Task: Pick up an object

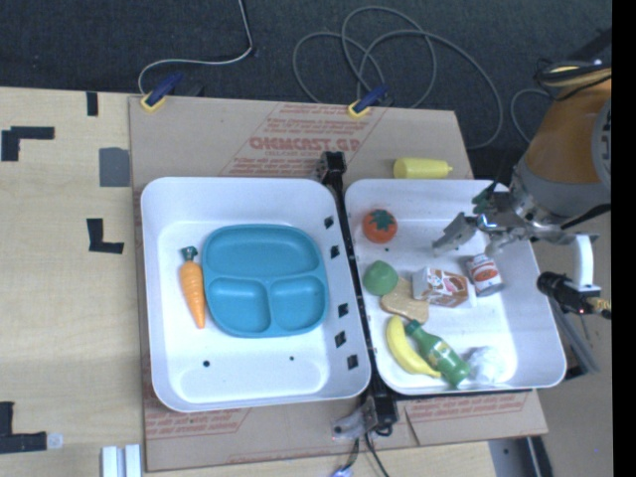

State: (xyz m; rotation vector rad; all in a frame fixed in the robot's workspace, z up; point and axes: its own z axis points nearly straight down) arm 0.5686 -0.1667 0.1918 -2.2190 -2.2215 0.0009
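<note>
In the right bin (527,316) lie an orange-red tomato (379,225), a green ball (380,277), a tan cracker (404,306), a printed packet (445,286), a small red-and-white can (484,273), a banana (400,347) and a green bottle (438,355). My gripper (467,245) hovers over the upper right part of this bin, just above the packet and the can. Its fingers are spread open and there is nothing between them.
The left bin (159,227) holds a blue divided plate (265,278) and a carrot (193,286) beside it. A yellow object (421,169) lies on the cardboard behind the right bin. A crumpled clear wrapper (491,362) sits in the right bin's near corner. Cables trail across the dark floor at the back.
</note>
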